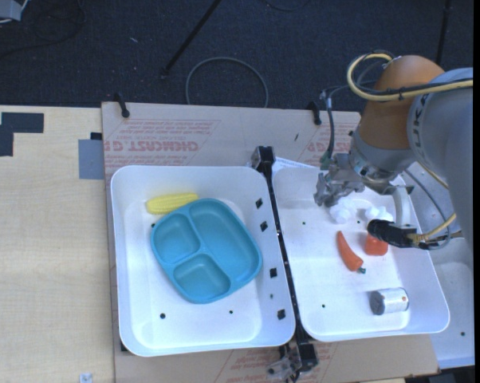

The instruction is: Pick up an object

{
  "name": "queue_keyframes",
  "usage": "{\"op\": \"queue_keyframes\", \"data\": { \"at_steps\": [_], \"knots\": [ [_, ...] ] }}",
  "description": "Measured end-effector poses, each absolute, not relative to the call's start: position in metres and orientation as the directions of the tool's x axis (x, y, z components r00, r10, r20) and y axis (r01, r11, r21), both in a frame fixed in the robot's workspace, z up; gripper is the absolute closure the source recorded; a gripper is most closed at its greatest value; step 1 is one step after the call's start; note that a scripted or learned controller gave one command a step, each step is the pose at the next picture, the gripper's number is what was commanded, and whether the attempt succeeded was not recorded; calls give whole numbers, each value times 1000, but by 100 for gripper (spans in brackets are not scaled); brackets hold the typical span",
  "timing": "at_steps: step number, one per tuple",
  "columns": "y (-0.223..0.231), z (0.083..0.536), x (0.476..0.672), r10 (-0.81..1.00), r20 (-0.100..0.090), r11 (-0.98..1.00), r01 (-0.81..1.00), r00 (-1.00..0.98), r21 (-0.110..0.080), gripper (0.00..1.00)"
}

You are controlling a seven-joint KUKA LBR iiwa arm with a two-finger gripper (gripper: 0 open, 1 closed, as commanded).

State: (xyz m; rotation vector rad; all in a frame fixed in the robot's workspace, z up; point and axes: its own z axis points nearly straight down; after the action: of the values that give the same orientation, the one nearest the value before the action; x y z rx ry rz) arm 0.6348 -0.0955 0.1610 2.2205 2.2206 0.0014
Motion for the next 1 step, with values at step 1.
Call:
{"op": "queue_keyframes", "data": {
  "at_steps": [1],
  "knots": [
    [-104,218,639,1000,-1,-1,1000,1,3,100]
  ]
}}
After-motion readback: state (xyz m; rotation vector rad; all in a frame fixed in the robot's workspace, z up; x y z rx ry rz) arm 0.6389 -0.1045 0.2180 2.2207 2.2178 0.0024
